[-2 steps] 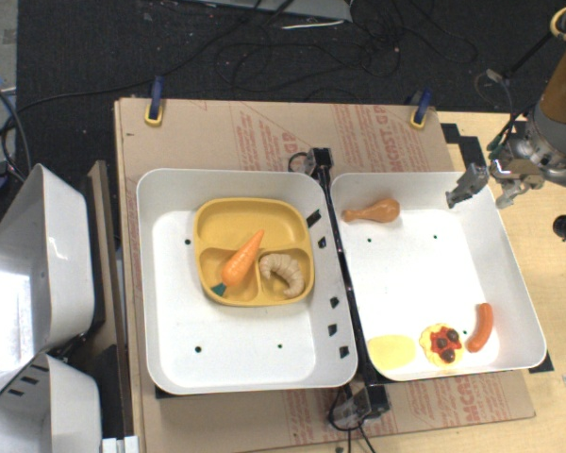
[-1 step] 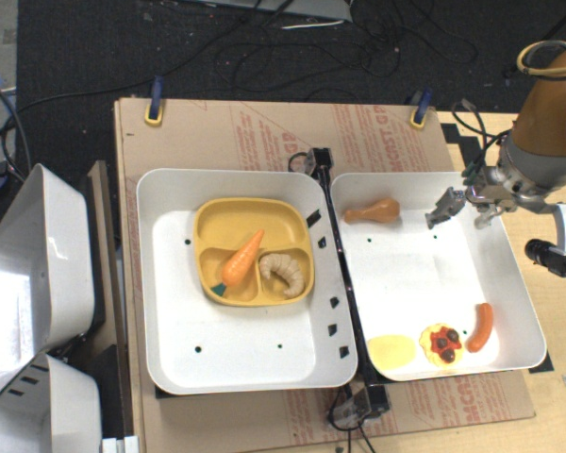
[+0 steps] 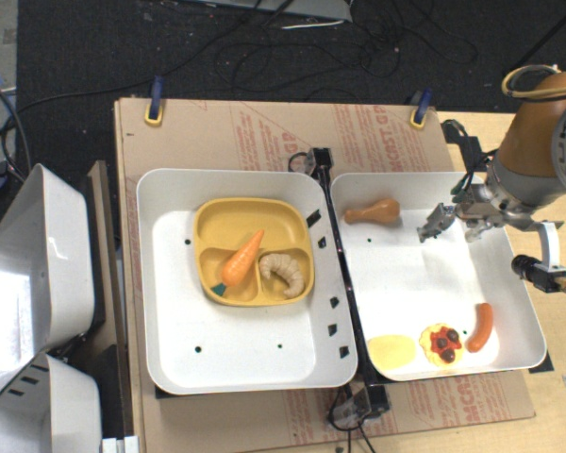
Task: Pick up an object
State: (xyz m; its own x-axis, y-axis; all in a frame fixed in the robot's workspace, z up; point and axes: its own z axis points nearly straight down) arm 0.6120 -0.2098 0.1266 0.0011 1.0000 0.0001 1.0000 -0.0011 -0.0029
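Over the right bin (image 3: 410,272), the claw (image 3: 438,223) hangs with its fingers seemingly spread a little, nothing between them, though the view is coarse. The drumstick (image 3: 373,213) lies near it at nine o'clock; the sausage (image 3: 480,327) lies well apart at five o'clock.

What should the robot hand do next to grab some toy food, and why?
Probably slide left and lower toward the chicken drumstick. The gripper hangs over the upper part of the right bin, and the drumstick is the nearest toy, lying alone just to its left. The sausage and the pizza slice lie farther off, near the bin's lower edge.
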